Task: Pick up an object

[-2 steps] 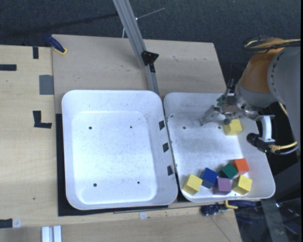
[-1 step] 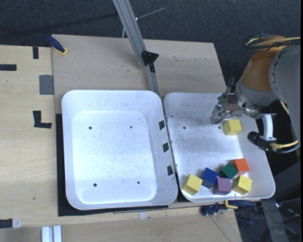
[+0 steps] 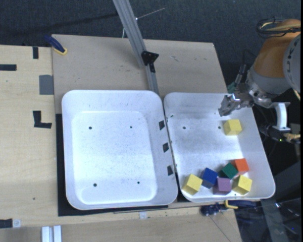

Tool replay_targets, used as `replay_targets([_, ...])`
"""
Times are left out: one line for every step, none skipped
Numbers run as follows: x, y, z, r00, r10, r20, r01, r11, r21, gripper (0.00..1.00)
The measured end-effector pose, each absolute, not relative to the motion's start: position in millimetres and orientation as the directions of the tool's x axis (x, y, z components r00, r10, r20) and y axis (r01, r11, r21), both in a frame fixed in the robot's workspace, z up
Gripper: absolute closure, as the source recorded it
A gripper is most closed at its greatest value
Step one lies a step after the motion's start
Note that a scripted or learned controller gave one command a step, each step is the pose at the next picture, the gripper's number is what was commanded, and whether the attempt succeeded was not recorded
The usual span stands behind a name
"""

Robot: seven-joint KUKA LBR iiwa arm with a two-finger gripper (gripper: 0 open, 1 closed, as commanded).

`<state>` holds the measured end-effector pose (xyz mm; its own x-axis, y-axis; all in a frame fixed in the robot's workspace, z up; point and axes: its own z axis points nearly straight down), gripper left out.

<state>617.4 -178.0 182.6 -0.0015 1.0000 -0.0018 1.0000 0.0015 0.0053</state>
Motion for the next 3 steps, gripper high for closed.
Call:
replay_targets([618.6,-177.8,230.1,-0.002,1.0,-0.001,1.0,0.002,0.004,1.0])
replay_targets([624.4,-123.6,240.8,-0.007,1.0,0.002,1.0,0.007,0.001,1.0])
replay_targets([631.7,-61.1,245.1,-0.008,1.0,0.002,1.0,0.008,-0.001,1.0])
